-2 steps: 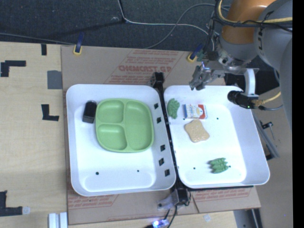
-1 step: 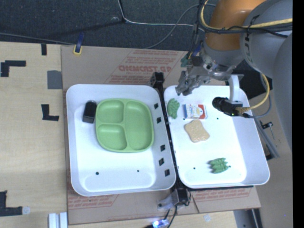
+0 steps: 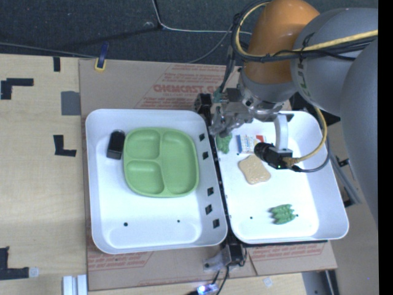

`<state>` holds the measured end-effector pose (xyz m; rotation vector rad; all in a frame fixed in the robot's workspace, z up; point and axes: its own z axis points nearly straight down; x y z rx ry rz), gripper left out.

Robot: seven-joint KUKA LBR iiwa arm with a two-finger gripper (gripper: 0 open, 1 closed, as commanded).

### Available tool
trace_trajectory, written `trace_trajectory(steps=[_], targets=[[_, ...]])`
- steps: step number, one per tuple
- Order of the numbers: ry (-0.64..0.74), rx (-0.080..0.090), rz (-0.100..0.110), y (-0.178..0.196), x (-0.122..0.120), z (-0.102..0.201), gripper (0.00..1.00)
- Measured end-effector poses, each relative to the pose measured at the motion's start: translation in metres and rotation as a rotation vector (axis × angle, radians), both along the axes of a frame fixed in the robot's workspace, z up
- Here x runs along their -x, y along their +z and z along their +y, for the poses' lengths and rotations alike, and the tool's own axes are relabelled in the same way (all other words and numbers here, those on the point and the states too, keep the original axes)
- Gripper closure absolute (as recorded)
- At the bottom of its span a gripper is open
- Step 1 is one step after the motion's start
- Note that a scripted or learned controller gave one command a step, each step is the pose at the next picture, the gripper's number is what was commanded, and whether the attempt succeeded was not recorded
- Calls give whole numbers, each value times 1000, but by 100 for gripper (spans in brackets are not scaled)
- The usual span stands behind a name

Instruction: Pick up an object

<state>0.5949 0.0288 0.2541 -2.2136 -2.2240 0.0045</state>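
Two shallow white bins sit side by side on the desk (image 3: 37, 165), their inner walls touching along a seam with small black clips. The left bin (image 3: 101, 226) holds a green divided plate (image 3: 161, 163) in its middle, leaving a bare strip of floor along the near edge and a narrower one by the far wall; a small black block (image 3: 115, 144) lies just beside the plate's left rim, near the bin's left wall. The right bin (image 3: 325, 217) has most of its open floor in the near half. A tan, bread-like piece (image 3: 254, 169) lies near its centre, a small green leafy item (image 3: 283, 213) sits well apart from it toward the near right corner, and a white packet with red and blue print (image 3: 247, 143) lies toward the far wall, just beside a small green thing (image 3: 225, 142) close to the seam. The arm, with its orange band (image 3: 279, 26), comes in from the right and crowds the far part of the right bin. The pincer (image 3: 222, 125) hangs low over the far left corner of that bin, next to the seam and right above the small green thing. Dark wrist hardware and cables blur its tips, so I cannot tell how wide it stands, nor whether it touches anything.
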Motion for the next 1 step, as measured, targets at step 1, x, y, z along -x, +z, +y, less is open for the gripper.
trace_trajectory(steps=[1], targets=[[1,0,-1,-3,15,45,100]])
